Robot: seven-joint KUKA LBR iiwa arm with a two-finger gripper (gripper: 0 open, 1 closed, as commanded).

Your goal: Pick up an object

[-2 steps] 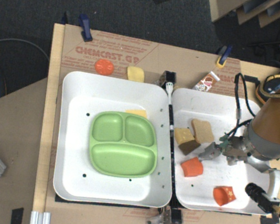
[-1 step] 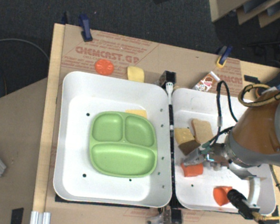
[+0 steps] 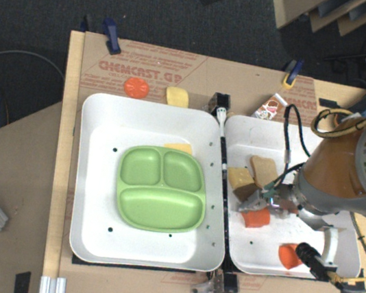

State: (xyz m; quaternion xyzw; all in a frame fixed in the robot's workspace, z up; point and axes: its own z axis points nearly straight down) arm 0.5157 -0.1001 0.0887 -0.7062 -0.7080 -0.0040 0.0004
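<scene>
Pincer low in right bin — beside red block.

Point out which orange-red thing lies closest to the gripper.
The red block in the right bin, right beside the gripper. The orange piece lies farther off; the orange disc sits outside the bins.

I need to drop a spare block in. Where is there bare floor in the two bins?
Left bin: white strips run all around the green plate, widest at its near and far-left corners. Right bin: crowded mid-floor by tan blocks, a red block and the gripper; bare floor lies at its near-left corner.
</scene>
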